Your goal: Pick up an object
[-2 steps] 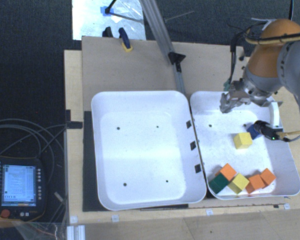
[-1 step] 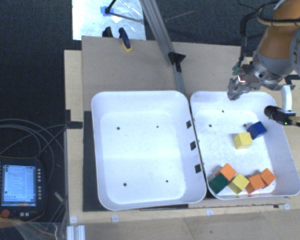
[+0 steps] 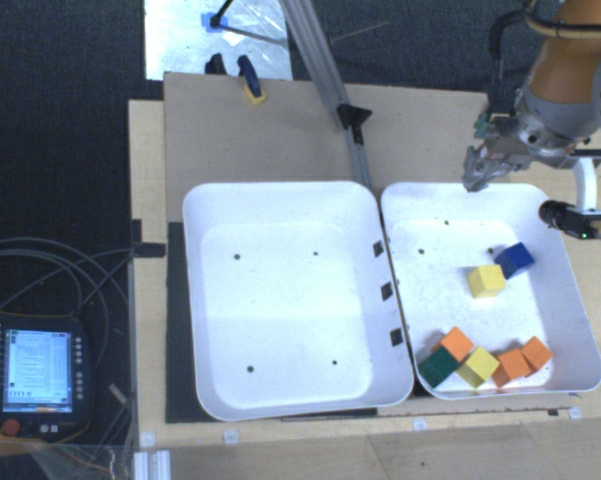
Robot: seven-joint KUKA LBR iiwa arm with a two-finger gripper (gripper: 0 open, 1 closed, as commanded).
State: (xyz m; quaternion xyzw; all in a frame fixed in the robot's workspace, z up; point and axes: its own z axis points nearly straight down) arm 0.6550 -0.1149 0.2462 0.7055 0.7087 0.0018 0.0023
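1. Gripper (image 3: pixel 477 176): mine, upper right of frame, above right bin's (image 3: pixel 570 298) far rim; grip state I cannot tell.
2. Blocks: blue (image 3: pixel 516 259), yellow (image 3: pixel 486 280) mid-bin; others clustered lower right.

Bench (image 3: pixel 440 118), tan board top. Two shallow white bins directly on it, side by side, rims touching: left bin (image 3: pixel 280 388), right bin (image 3: pixel 570 298). Blue-and-yellow clamp (image 3: pixel 250 80) and a dark one (image 3: pixel 215 65) at its far edge.
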